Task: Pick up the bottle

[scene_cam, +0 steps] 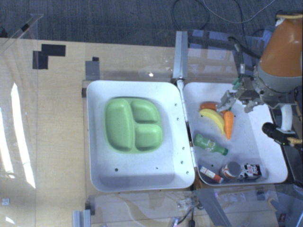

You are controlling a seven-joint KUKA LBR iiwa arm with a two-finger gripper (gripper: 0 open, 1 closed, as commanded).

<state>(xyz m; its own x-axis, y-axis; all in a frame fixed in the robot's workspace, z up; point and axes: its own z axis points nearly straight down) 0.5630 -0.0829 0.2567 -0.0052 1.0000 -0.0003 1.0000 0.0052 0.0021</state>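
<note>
The green bottle (210, 144) lies on its side in the right bin (258, 148), below a banana (212, 118) and carrot (228, 124). Above the carrot hangs the end effector (235, 100); I cannot tell how it is set. A green divided tray (133, 125) sits in the left bin (138, 171).

I see the green plastic bottle (210, 144) lying on its side in the right white bin (272, 171), just near of a yellow banana (212, 118) and an orange carrot (228, 124). My gripper (235, 100) hangs above the carrot's far end. The left white bin (102, 171) holds a green divided tray (133, 124).
</note>
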